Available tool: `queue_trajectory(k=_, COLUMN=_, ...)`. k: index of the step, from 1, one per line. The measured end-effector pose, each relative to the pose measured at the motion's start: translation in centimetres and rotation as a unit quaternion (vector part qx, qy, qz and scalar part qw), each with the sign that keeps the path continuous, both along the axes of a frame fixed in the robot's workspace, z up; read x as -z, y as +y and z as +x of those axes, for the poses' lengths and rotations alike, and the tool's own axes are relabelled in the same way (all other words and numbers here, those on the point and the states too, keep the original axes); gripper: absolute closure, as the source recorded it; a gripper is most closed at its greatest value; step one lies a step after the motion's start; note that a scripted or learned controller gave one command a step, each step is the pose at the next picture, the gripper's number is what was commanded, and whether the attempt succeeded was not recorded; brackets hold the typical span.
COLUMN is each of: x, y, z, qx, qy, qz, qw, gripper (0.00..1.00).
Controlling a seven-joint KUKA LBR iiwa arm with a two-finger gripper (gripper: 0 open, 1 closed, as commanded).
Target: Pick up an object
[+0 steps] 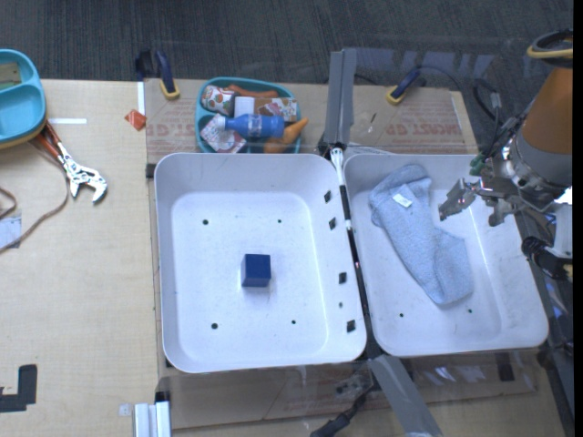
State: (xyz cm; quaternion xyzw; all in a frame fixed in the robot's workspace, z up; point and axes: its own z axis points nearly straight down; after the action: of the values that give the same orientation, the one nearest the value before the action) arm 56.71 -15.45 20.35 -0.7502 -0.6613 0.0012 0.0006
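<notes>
You were looking down at a pale wooden desk [82,280] with dark carpeted floor [273,16] beyond its far edge. Two shallow white bins sat side by side on it, the left bin [173,335] and the right bin [519,330], their inner rims nearly touching.

In the left bin, a small blue cube [257,270] lay a little left of centre, well apart from every wall; being a block with equal sides, it had no long axis to speak of. In the right bin, a grey-blue towel [424,235] lay crumpled, soft and nubbly in texture, its long axis running from the far left corner towards the near middle of the bin.

The gripper [478,197] hung over the right bin's far right part, just beside the towel's right edge, with nothing between its fingers; you could not tell from this angle how wide they stood.

Behind the left bin sat a teal bowl [248,116] crammed with small packets and a blue bottle. A metal wrench [80,176] lay at the left, near a light blue tray [18,94] at the desk's far left corner.
</notes>
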Motion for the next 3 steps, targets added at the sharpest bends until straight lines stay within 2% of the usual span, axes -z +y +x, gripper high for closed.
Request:
queue_trajectory(k=1, x=11.1, y=2.1, z=-3.0, qx=-0.068, qy=-0.002, qz=0.0003, qw=0.9977, gripper=0.00)
queue_trajectory(k=2, x=8.2, y=1.5, z=5.4, qx=0.013, qy=-0.002, qz=-0.0004, qw=0.9999, gripper=0.00)
queue_trajectory(k=3, x=5.5, y=-4.9, z=9.2, qx=0.026, qy=-0.002, qz=-0.0008, qw=0.9997, gripper=0.00)
